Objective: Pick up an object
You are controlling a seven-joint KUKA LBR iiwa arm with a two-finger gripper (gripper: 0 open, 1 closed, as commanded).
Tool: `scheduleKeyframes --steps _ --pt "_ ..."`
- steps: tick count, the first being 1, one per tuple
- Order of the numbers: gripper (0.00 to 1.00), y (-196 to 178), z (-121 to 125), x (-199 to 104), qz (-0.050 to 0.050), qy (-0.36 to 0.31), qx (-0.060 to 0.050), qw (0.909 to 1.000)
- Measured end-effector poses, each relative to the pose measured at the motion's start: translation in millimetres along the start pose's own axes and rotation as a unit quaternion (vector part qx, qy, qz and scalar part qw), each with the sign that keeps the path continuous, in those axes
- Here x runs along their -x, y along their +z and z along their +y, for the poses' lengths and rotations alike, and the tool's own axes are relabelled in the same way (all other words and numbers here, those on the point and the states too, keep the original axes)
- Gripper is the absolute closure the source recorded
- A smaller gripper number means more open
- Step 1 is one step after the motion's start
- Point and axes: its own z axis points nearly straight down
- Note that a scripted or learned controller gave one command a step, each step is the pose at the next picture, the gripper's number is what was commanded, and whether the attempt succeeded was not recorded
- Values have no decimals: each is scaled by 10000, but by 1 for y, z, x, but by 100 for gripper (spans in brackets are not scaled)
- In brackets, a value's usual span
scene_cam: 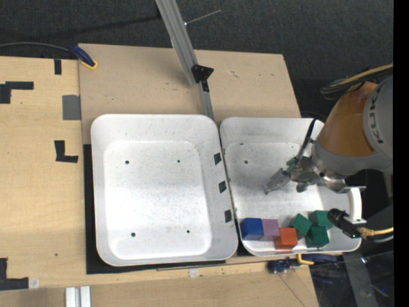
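Bench (153, 82) first: you have a pale wooden top carrying two shallow white bins side by side. You see the left bin (102, 171) with its speckled floor and four dark dots, and the right bin (255, 130) touching it along the middle seam. Next in size, the arm (351, 133) comes in from the right, its orange band sitting over the right bin's far right edge. Below the wrist, the gripper (281, 181) hangs over the middle of the right bin; your view does not let you tell how it stands, and nothing shows in it. Smallest, the blocks cluster along the right bin's near edge: a blue block (252, 228), a purple block (271, 228) just beside it, an orange block (287, 237), then green blocks (312, 228) at the right end.
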Motion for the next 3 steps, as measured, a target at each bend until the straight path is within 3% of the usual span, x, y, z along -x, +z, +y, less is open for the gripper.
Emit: scheduleKeyframes --steps 1,3 --pt "100 -12 1 -1 9 -13 16 10000" --pt "100 -128 3 -14 -5 -15 60 10000"
